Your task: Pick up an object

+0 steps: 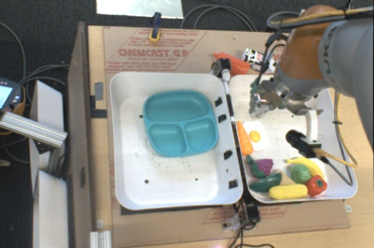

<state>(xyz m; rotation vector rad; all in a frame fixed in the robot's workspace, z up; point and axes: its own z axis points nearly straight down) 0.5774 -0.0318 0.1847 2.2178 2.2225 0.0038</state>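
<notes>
My gripper point(258, 102) hangs over the right bin point(345, 182); claw state I cannot tell; toys point(286, 176) crowd the near corner — risk: a glancing, empty grab.

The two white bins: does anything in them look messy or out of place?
Slightly. The orange toy carrot lies against the divider, apart from the toy food piled in the right white bin's near corner. The teal divided plate sits tidily in the left white bin.

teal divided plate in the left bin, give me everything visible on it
The teal plate is a rounded-rectangle tray, plastic-looking and matte, with three compartments: one long along the far side, two smaller along the near side. It lies flat, right side up and slightly rotated, near the middle of the left bin. Nothing sits in it; only the bin floor touches it.
</notes>
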